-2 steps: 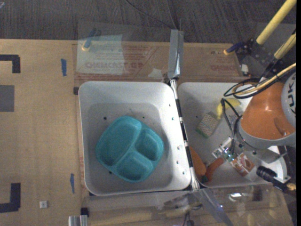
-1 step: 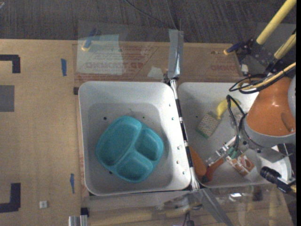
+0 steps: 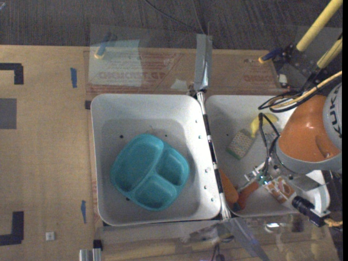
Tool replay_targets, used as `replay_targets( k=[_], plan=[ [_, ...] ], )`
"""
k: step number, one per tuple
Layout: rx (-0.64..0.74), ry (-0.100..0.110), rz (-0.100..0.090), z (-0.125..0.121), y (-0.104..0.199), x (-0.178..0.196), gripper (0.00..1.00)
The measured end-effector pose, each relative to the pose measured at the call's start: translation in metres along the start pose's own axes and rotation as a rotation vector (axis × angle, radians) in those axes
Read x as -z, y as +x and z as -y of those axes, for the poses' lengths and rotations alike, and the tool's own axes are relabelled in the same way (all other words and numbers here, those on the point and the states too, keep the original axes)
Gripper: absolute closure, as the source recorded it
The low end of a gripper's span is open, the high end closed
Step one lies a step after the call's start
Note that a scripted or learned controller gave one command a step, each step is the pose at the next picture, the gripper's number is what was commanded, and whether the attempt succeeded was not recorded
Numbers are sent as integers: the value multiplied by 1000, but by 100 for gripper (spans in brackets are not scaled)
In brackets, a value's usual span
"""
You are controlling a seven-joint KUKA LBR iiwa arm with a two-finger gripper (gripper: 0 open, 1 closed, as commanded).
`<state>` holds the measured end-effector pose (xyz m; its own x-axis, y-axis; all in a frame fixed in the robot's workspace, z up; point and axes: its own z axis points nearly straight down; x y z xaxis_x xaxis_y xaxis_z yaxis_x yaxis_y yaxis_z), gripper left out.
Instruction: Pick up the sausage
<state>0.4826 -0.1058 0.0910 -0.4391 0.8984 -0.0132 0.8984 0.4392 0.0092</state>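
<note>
The sausage (image 3: 246, 193), a reddish-brown stick, lies aslant near the front left corner of the right bin (image 3: 223, 118). Its upper end reaches up to my gripper (image 3: 259, 178), which hangs low over the bin just right of and above it. Below the orange band (image 3: 304, 137), the arm's wrist covers the right part of that bin. Whether the sausage's end is inside the gripper is not clear from this angle.
An orange carrot-like piece (image 3: 227, 186) lies against the right bin's left wall, right beside the sausage. A speckled sponge (image 3: 240, 143) and a yellow item (image 3: 255, 124) sit farther back. The left bin (image 3: 109, 113) holds a teal divided plate (image 3: 150, 171). Cables (image 3: 288, 99) hang near the arm.
</note>
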Motion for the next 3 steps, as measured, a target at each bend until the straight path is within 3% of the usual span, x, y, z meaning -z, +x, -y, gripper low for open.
replay_targets(
  k=[1,2,3],
  plan=[
    [-2,-1,-4,0,1,9,100],
    [-2,-1,-4,0,1,9,0],
    [149,-8,9,-4,0,1,0]
  ],
)
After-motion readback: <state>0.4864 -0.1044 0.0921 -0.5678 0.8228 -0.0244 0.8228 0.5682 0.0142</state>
